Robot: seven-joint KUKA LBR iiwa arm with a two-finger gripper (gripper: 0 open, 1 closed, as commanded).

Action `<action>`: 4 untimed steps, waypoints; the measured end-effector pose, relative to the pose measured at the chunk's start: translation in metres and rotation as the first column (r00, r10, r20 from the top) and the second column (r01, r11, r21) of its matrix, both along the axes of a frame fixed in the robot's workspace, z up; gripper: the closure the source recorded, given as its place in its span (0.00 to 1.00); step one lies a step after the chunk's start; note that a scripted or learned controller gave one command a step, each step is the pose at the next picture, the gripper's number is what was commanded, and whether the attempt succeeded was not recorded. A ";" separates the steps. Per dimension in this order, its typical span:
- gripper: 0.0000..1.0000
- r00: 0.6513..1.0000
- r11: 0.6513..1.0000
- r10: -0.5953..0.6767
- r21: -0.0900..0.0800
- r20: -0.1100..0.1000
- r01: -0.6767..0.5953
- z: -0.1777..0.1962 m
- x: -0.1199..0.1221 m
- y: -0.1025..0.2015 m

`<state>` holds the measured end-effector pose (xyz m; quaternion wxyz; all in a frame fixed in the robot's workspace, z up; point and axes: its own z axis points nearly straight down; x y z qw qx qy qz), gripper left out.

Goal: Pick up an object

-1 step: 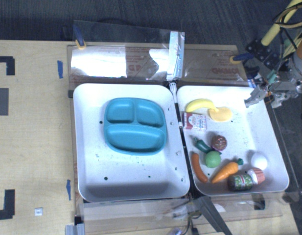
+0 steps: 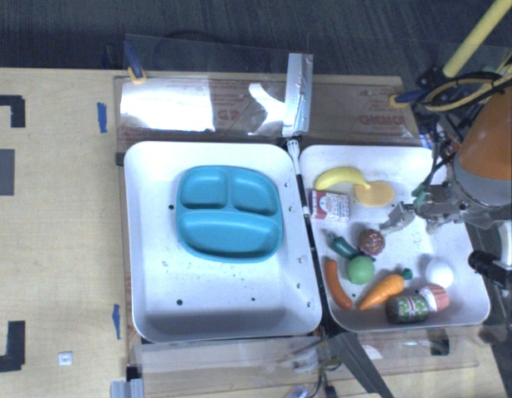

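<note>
In the right bin (image 2: 475, 259): one banana (image 2: 338, 177), two carrots (image 2: 380, 289).

Grey arm (image 2: 488, 185) w/ orange band (image 2: 492, 139), yellow + black cables (image 2: 455, 89) up top, silver metal hand (image 2: 402, 214)

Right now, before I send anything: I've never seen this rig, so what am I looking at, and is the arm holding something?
One camera looks down at a slant on a bench with two white bins. The left bin holds a blue divided plate. The right bin holds toy food: a banana, a carrot, a small carton, a green can and more. The grey arm with its orange band reaches in from the right; its gripper hangs over the right bin. I see nothing between its fingers.
</note>
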<state>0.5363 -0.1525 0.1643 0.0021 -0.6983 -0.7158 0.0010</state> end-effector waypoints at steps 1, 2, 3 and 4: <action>0.00 0.973 0.973 0.229 -0.003 0.008 -0.229 -0.066 0.017 0.033; 0.00 0.986 0.986 0.165 -0.003 0.011 -0.165 -0.076 -0.042 0.037; 1.00 0.986 0.987 0.164 -0.006 0.017 -0.164 -0.066 -0.040 0.037; 1.00 0.980 0.980 0.200 -0.002 0.012 -0.200 0.023 0.033 0.087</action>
